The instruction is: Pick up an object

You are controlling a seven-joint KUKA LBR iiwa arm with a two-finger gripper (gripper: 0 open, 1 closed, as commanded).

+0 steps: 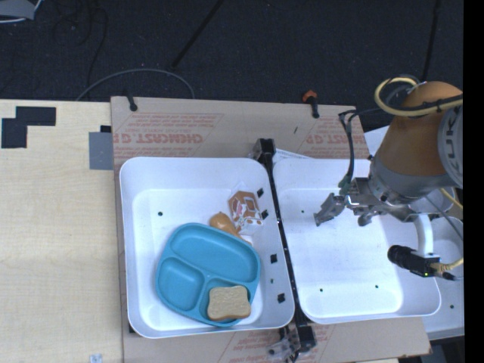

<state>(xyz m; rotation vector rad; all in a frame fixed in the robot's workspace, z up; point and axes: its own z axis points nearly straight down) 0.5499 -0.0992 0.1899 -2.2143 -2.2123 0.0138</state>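
Nearest the camera, at the lower edge of the left bin [136, 225], a tan slice of bread [228, 302] is seen lying flat in the five o'clock compartment of a blue divided plate [200, 267]. It is judged light, soft and easily crushed, so hold would best be taken across its two long sides with little force. At one o'clock from the plate, touching its rim, an orange-brown rounded piece [222, 222] is found; it looks smooth and may slip, and its sides are crowded by the plate. Just beside that, again toward one o'clock, a small crinkled wrapper [245, 207] with a brown print is seen; it is judged very light, thin and yielding, best pinched at a raised fold. Over the right bin [355, 308], well apart from all three, the gripper [346, 208] hangs with its fingers spread and nothing between them.
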